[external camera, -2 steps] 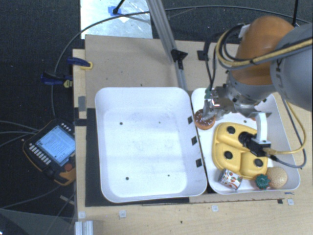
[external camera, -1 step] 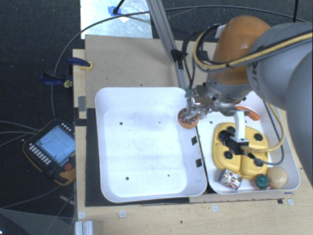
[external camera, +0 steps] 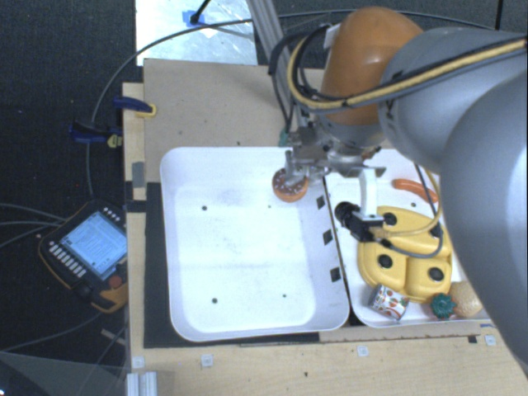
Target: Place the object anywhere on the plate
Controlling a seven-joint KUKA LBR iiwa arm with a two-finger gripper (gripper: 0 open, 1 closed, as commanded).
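Two shallow white plastic bins sit side by side on the tan board counter (external camera: 214, 106), and much of the right bin (external camera: 360, 313) is hidden beneath the bulky grey arm with its orange band (external camera: 367, 56) that fills the upper right of the frame. The gripper (external camera: 290, 174) hangs near the top centre, at the upper right corner of the left bin (external camera: 239, 246); a small round brown object (external camera: 289, 186) sits right at its tip, but whether it is pinched there I cannot tell. In the right bin lie a yellow plate with dark spots (external camera: 404, 258), a small printed can (external camera: 388, 301), a teal knob-like piece (external camera: 443, 306) and an orange strip (external camera: 412, 188), all partly cut off by the arm. At left-centre, off the counter, lies a handheld pendant with a lit screen (external camera: 89, 246).
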